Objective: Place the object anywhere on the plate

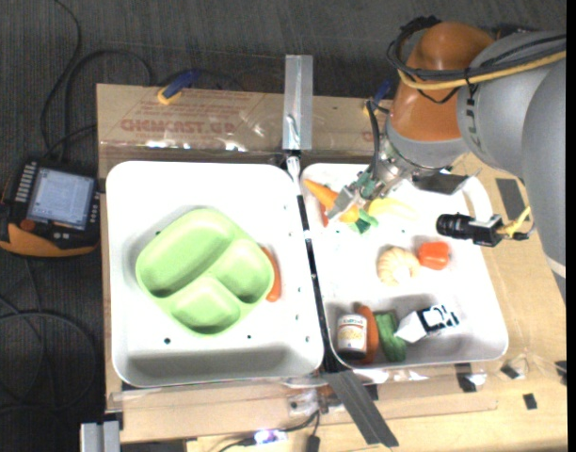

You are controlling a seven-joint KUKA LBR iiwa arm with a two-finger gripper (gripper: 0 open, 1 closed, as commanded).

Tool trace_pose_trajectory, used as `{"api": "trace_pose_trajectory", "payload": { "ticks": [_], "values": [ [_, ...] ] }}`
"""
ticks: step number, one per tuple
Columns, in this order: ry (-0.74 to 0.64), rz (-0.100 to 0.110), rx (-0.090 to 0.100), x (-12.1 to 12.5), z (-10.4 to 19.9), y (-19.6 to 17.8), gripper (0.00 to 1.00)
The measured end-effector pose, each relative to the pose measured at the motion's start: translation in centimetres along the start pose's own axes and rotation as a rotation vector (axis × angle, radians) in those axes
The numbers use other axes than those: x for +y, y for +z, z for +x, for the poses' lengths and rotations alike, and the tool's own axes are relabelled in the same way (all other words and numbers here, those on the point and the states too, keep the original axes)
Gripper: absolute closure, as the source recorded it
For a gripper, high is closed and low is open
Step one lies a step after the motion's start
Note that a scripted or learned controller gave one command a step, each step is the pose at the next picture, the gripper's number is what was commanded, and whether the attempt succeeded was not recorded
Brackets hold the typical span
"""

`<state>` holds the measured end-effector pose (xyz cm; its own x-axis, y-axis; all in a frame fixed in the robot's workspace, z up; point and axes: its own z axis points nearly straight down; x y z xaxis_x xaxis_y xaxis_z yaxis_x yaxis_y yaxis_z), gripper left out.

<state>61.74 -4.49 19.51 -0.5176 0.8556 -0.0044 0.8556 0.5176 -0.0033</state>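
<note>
The green 3-compartment plate (205,269) sits in the left bin (128,186). An orange object (273,281) lies against the plate's right edge, inside that bin. The gripper (349,201) is low over the top-left corner of the right bin (476,342), beside an orange carrot-like piece (317,194) and a small green item (366,221); finger state: cannot tell. Also in the right bin: a cream garlic-like bulb (397,264), a red-orange piece (435,254), a small bottle (353,332).

Faint red lettering (180,125) runs across the cardboard sheet (128,102) behind the left bin (119,252); it is too blurred to read.
</note>
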Motion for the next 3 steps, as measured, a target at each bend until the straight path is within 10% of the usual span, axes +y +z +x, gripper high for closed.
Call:
{"api": "trace_pose_trajectory", "payload": {
  "ticks": [1, 2, 3],
  "values": [
    [-0.342, -0.004, 0.004, 4.1, 7.3, -0.2, 1.00],
    [-0.367, -0.003, 0.004, 4.1, 12.7, 1.1, 1.00],
    [-0.367, -0.004, 0.004, 4.1, 12.7, 1.1, 0.00]
  ]
}}
